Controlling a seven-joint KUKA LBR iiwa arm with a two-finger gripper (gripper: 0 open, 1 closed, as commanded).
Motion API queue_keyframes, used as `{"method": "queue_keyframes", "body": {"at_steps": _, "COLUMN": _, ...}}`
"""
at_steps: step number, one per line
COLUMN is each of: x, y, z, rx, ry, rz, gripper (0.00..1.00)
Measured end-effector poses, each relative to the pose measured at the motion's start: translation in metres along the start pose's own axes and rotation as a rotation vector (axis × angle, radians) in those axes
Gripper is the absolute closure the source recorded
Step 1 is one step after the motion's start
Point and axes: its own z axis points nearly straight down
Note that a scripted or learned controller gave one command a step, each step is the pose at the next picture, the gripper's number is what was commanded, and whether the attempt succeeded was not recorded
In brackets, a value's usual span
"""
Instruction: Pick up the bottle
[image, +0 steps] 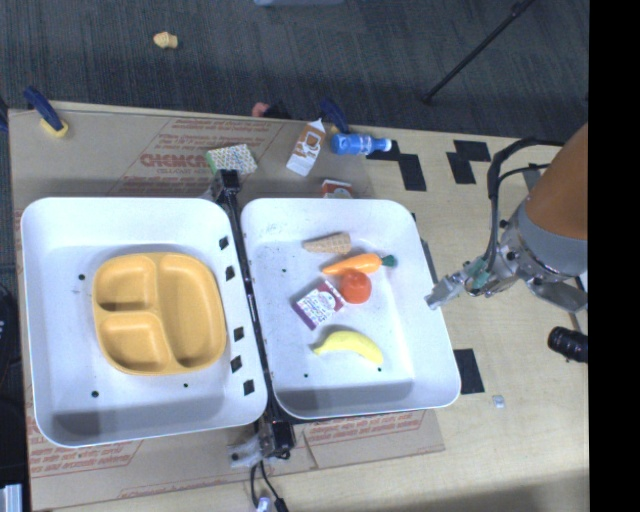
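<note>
The bottle (356, 145) is small and blue with a pale cap end. It lies on its side on the bench behind the right bin (432, 330), outside both bins. My gripper (447, 290) hangs low just past the right bin's right rim, pointing left toward the bin. It is far in front of and to the right of the bottle, and nothing shows in its grasp. The grey arm with its orange band (560, 200) comes in from the right edge.
The right bin holds a wafer (327, 243), a carrot (353, 264), a red ball (357, 288), a purple packet (318, 304) and a banana (348, 346). A yellow divided plate (158, 310) lies in the left bin. A small carton (305, 150) and a green packet (232, 158) lie near the bottle.
</note>
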Motion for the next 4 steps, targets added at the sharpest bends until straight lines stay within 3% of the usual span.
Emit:
{"method": "queue_keyframes", "body": {"at_steps": 1, "x": 0.002, "y": -0.005, "z": 0.071, "rx": 0.003, "ry": 0.004, "rz": 0.335, "gripper": 1.00}}
{"method": "queue_keyframes", "body": {"at_steps": 2, "x": 0.072, "y": 0.017, "z": 0.103, "rx": 0.005, "ry": 0.004, "rz": 0.566, "gripper": 1.00}}
{"method": "queue_keyframes", "body": {"at_steps": 3, "x": 0.032, "y": 0.004, "z": 0.102, "rx": 0.002, "ry": 0.002, "rz": 0.543, "gripper": 1.00}}
{"method": "queue_keyframes", "body": {"at_steps": 4, "x": 0.047, "y": 0.009, "z": 0.105, "rx": 0.003, "ry": 0.004, "rz": 0.276, "gripper": 1.00}}
